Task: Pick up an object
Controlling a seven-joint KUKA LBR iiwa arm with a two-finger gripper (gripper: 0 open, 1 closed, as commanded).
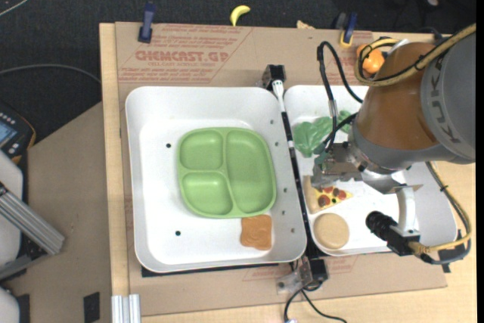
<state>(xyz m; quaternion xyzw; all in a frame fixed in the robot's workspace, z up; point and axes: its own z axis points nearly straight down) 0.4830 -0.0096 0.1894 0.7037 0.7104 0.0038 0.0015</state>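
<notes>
Arm reaching into the right bin (446, 227) from the frame's right.

You are looking at the gripper (333, 166) hovering over a pizza slice toy (330, 197), its jaw state impossible to tell. The bins are sitting on a cardboard-covered bench (189, 53) above dark carpet. A green leafy toy (311, 135) is lying above the gripper, a round tan piece (331, 231) below; a green divided plate (227, 172) is resting in the left bin (151, 163).

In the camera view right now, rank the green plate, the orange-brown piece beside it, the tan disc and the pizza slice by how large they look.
1. Green plate, by far the largest.
2. Tan disc and orange-brown piece: they look alike, so no ranking between them.
3. Pizza slice, smallest as seen, though the gripper above may hide part of it.
</notes>
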